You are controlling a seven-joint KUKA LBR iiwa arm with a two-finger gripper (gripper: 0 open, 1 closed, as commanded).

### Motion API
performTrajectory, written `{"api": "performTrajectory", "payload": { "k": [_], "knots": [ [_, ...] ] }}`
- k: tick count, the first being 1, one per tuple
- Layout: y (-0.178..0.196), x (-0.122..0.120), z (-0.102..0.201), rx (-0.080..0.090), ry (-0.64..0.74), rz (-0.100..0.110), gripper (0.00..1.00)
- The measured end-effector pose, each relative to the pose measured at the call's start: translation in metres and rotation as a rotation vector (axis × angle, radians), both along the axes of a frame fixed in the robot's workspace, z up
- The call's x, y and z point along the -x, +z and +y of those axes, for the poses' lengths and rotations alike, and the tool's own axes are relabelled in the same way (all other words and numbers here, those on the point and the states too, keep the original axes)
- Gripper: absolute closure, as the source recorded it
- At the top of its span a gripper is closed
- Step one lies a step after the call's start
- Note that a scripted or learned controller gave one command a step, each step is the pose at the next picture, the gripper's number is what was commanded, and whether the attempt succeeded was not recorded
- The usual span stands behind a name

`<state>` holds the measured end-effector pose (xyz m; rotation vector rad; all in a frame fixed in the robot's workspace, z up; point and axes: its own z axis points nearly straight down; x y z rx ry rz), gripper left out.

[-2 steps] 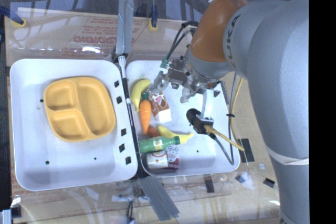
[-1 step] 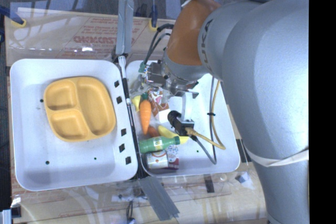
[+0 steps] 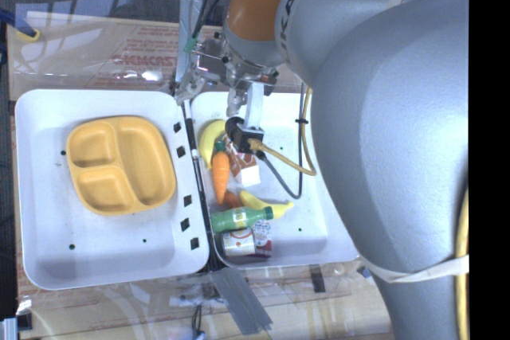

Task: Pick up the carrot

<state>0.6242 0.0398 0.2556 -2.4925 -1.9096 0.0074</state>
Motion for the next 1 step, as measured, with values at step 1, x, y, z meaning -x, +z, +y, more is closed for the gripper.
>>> {"api": "performTrajectory", "payload": {
  "k": [1],
  "knots": [
    [-0.0682, 0.0651, -0.0526, 0.001, -0.21, 0.004, 0.0]
  ]
}}
